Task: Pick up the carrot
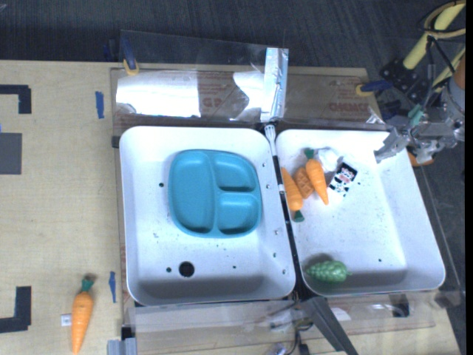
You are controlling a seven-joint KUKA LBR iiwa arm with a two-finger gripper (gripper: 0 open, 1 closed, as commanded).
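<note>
Carrot (316,177) lies tilted, upper left of right bin (414,257), against an orange toy (292,191). Likely light, rigid, slick plastic; grasp mid-body across its width. Gripper (403,145) at frame's right edge: open/closed state indeterminate.

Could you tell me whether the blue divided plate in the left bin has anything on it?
Nothing on it. The blue plate lies flat in the left bin, and all its compartments show bare blue surface.

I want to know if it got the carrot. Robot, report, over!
Gripper at right bin's far right rim, nothing seen in it. Carrot lies in that bin, ungrabbed. Second carrot touches it.
</note>
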